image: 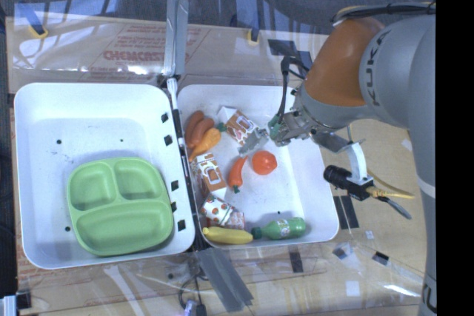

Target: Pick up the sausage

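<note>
Standing by the desk [89, 41] here, and as far as I can tell the pick hasn't happened yet. The sausage [194, 126] is lying in the right bin [315, 214], tucked into the upper-left corner right against the divider wall, reddish-brown, with an orange carrot-looking piece [207, 139] touching it just below. Nothing is gripping it, nothing is on top of it.

The arm [355, 78] comes in from the right and its hand [275, 131] sits over the upper middle of that same bin, just beside a small printed carton [238, 126] and right above the tomato [264, 162]. Whether the hand is open or closed I honestly can't tell from this angle, the wrist blocks it and it's all a grey blur. Doesn't look like anything is in it, though.

Other stuff in that bin: a little red-orange pepper [236, 172], a banana [228, 235] and a green bottle [285, 228] along the bottom edge, a couple more snack packs by the divider. Left bin [44, 129] just has the green divided plate [118, 206].

So my read: basically everything is left. The hand needs to shift left past the carton, drop on the sausage, close and lift. That carrot snuggled up against it could easily get grabbed instead.
</note>
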Available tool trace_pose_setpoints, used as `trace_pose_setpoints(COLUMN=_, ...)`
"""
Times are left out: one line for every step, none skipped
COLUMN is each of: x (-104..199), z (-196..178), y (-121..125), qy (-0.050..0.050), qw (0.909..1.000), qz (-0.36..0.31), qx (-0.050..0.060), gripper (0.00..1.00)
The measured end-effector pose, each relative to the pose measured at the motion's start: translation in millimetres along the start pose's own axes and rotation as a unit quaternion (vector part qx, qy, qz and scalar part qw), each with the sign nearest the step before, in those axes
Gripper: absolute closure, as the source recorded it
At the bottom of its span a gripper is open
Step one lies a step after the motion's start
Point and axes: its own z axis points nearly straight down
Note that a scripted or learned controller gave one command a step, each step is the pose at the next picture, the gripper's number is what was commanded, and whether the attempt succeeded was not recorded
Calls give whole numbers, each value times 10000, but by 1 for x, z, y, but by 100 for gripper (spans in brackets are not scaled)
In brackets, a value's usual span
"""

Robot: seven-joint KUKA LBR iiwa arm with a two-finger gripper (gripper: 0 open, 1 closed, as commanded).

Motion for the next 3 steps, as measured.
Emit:
trace_pose_setpoints(x=21, z=79, y=4, qy=-58, qw=9999, qz=-98, qx=-95, gripper=0)
trace_pose_setpoints(x=-16, z=99, y=-3, qy=-2, qw=9997, qz=236, qx=0, gripper=0)
trace_pose_setpoints(x=-16, z=99, y=-3, qy=-1, qw=9997, qz=238, qx=-1, gripper=0)
